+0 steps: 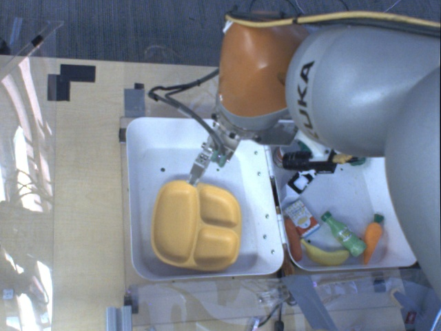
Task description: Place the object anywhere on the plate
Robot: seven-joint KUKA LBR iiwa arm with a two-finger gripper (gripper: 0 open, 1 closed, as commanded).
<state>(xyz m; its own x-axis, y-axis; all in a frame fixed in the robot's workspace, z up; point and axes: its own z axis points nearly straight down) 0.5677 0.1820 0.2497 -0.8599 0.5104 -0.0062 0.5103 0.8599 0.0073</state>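
Observation:
A yellow plate (196,225) with three compartments lies in the left white bin (148,150), toward its front. My gripper (196,174) hangs from the orange-banded wrist, just over the plate's far edge and pointing down to the left. Its fingers are together in one narrow tip, shut with nothing visible between them. The plate's compartments hold nothing. Small objects lie in the right bin (393,185): a banana (324,255), a green bottle (342,234), a carrot (372,238) and a small carton (300,216).
The arm's large grey body covers the back and right side of the right bin. A black cable (180,102) loops from the wrist over the left bin's back edge. Wooden bench top lies to the left.

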